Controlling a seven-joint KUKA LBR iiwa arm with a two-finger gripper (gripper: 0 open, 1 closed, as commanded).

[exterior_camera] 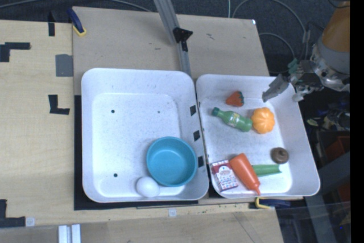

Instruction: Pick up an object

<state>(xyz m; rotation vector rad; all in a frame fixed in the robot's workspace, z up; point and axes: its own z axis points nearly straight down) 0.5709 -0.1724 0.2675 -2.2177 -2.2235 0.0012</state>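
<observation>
My gripper hovers over the right bin's far right rim, its jaws apart with nothing between them. In that bin lie a red strawberry, a green bottle on its side and an orange pumpkin-like fruit, which sits just below and left of the gripper. Toward the front are a small brown donut, an orange carrot with a green top and a red-and-white box.
The left bin holds a blue bowl and a white ball at its front. A grey pole slants over the bench behind the bins. Cables trail behind the right bin.
</observation>
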